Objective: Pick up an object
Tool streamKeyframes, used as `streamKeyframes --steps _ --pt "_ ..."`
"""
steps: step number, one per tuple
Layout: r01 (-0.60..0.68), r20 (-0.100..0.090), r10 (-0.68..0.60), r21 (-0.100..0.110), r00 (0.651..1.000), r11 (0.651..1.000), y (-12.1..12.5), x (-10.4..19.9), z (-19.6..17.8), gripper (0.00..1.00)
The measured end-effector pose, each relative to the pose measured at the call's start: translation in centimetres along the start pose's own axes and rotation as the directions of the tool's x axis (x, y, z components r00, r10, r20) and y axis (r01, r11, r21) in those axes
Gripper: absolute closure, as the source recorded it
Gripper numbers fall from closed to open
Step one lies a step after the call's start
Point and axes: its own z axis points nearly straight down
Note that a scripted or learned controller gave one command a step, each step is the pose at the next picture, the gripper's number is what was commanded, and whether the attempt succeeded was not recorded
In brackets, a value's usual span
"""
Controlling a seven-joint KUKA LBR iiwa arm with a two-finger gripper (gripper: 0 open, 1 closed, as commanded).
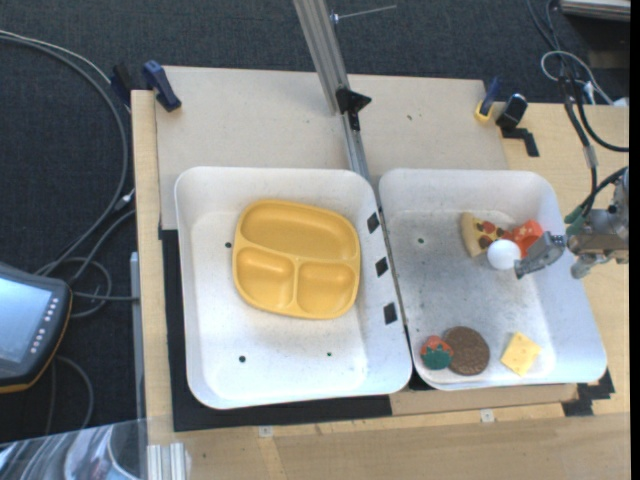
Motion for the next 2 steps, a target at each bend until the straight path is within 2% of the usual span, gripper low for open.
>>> streamKeyframes --steps 1,2 --pt "0.000 0.001 0.000 -0.001 1.000 1.000 0.0 0.0 0.0 0.00" --pt "-0.003 -0.001 0.003 0.006 1.000 1.000 -0.3 -0.6 6.1 0.00"
